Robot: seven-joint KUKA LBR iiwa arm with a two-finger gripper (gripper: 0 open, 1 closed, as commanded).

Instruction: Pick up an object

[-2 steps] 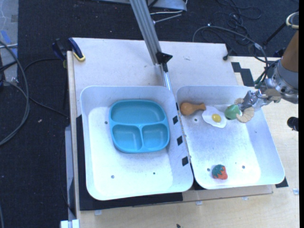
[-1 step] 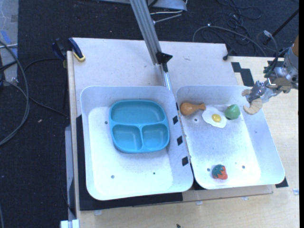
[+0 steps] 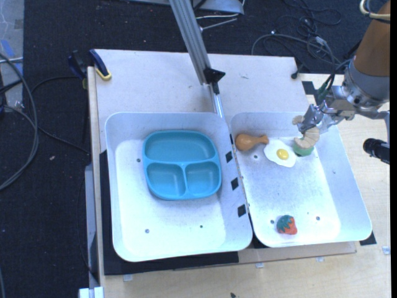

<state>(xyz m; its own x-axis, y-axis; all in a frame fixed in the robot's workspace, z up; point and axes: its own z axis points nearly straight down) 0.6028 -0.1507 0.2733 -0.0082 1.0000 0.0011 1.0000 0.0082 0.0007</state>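
a blue tray (image 3: 182, 165) with three compartments lies in the left bin (image 3: 124, 228). a metal pole (image 3: 192, 33) slants up from between the bins. black cables (image 3: 37, 104) trail over the dark floor (image 3: 49, 17).

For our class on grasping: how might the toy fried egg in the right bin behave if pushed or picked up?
The fried egg looks flat, so it would probably slide, not roll. Its low edge likely gives the pincer little to grip. It seems a light toy.
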